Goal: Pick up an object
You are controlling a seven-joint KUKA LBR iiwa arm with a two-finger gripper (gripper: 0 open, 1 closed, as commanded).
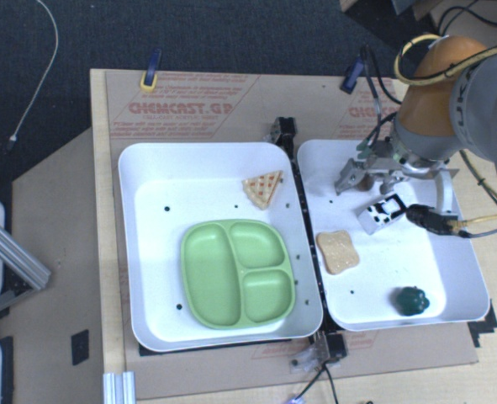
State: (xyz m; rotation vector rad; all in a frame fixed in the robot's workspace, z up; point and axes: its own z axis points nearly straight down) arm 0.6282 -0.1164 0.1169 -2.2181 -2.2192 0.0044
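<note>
We've just got the one camera here, fixed up above the worktop (189,99) and looking down at a bit of a slant, far enough back to fit both white bins, the left bin (147,225) and the right bin (458,284), in frame. The arm (450,82) comes in from the right side, and some dark floor shows along the top and left.

I am seeing a tan bread slice (338,252) lying flat by the right bin's left wall, a dark green lump (412,300) sitting near its front right corner, and a waffle-patterned wedge (263,189) resting in the left bin.
</note>
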